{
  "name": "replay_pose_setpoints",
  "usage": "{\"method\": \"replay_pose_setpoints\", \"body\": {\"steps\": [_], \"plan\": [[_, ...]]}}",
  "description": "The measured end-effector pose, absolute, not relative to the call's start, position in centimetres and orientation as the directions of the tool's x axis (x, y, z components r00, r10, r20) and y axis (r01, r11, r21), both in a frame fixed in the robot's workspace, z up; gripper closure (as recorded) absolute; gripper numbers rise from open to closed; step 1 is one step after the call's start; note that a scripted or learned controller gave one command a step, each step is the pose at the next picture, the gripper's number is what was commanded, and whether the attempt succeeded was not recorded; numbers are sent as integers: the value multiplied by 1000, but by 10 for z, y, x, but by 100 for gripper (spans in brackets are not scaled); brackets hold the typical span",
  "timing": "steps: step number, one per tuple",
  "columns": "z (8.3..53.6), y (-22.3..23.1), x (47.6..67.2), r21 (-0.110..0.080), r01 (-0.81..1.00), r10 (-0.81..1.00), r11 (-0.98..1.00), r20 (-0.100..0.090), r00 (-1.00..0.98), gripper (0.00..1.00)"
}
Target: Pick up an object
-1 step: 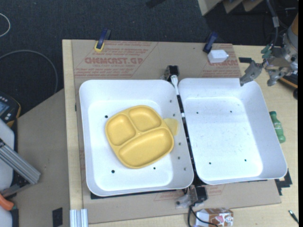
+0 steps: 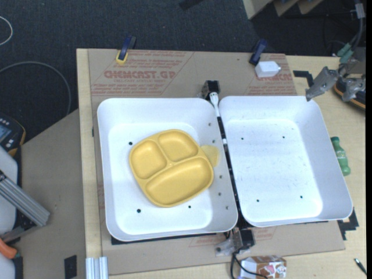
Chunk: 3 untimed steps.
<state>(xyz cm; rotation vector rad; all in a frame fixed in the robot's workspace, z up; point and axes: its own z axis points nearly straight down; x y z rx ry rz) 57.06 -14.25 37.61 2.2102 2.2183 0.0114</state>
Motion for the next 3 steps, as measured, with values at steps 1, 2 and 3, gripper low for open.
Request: {"method": "replay_pose_setpoints", "body": {"steps": [1,2,3], "plan": [[469,-107,506,15,1000,1000,4,-1,-4,0],[541,-54,479,12,1000,1000,7,0,-7,0],[547,-57,480,7,1000,1000,2,-2,-2,100]]}}
